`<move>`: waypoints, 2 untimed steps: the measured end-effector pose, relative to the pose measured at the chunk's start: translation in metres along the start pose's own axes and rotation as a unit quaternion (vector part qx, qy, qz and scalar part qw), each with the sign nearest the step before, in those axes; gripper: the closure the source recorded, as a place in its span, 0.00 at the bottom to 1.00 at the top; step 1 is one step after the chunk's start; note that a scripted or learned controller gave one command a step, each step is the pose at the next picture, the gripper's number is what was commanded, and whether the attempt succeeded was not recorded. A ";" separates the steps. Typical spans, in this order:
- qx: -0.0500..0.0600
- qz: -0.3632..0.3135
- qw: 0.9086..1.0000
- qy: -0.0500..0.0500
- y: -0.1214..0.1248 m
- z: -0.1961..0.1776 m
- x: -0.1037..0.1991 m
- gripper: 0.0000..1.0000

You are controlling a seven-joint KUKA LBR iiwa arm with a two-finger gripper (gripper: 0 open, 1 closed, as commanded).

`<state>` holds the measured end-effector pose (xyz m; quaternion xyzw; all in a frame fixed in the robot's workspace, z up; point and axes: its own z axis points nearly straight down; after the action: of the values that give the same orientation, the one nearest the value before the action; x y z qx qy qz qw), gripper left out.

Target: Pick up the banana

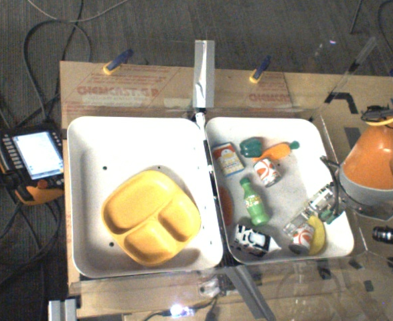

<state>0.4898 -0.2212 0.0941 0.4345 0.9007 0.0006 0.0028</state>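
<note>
Down in the right bin's lower right corner, the gripper (321,204) hangs over the clutter, a small glinting metal piece with a green spot at its side. Whether the fingers stand wide or narrow, I cannot tell; they are too small and blurred against the bin floor. The banana (317,235) lies just below and beside them, a yellow curve running toward the bin's front wall, and nothing shows it between the fingers. Pressed against the banana's left side is a clear cup with an orange mark (299,230).

Moving out from there: a green bottle (254,203) lies mid-bin, a black-and-white object (252,239) sits near the front wall, and a white-and-orange can (268,172) rests above the bottle. Higher up, a carrot (278,150) touches a teal object (252,146), with a red-and-white box (228,159) to their left by the divider.

The right bin (303,126) sits side by side with the left bin (89,179), which carries a yellow divided plate (152,216). At the right edge, the arm's orange band (371,159) looms over the worktop (136,95), where blue-and-yellow clamps (118,61) grip the cardboard at the back. A handheld controller with a lit screen (32,156) lies off to the left.
</note>
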 end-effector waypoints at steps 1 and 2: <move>0.003 0.180 0.984 0.003 0.010 -0.065 0.021 0.00; 0.002 0.171 0.985 0.002 -0.001 -0.001 0.006 0.00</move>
<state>0.4849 -0.2172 0.0952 0.5819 0.8133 0.0007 0.0000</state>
